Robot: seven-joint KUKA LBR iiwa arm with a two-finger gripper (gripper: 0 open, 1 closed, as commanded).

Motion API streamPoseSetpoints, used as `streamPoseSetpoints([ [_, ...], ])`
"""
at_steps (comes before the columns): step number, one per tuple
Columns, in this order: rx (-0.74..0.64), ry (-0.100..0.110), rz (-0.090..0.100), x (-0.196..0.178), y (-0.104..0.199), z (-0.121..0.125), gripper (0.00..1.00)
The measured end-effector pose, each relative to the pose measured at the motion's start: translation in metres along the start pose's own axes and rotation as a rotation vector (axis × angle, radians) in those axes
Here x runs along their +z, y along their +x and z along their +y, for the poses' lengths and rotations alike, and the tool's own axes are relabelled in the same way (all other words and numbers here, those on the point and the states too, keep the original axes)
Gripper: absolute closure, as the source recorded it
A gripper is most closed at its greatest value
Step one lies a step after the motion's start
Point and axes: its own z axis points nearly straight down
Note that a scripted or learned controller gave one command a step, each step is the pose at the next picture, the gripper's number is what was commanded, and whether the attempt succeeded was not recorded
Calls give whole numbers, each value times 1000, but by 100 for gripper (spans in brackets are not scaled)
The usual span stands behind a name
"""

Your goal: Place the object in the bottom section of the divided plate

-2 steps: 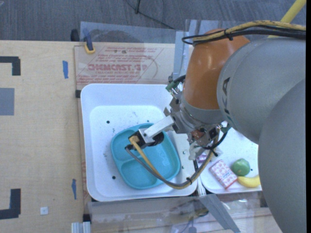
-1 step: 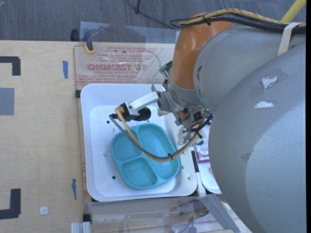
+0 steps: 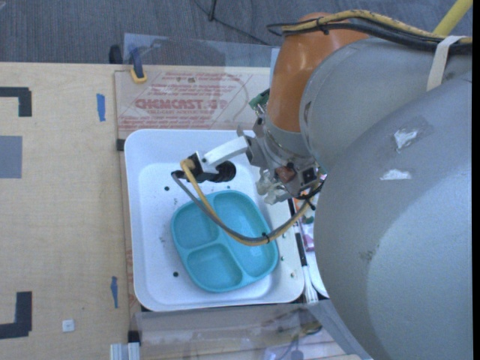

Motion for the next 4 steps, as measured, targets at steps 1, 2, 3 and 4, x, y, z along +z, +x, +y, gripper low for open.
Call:
streamPoseSetpoints([
  [1,53,4,-8,135,-57,-1,100],
  [2,50,2,-5,134,-56,-2,0],
  [3,50,2,-5,134,-56,-2,0],
  [4,-96,23,11,166,-60,4,0],
])
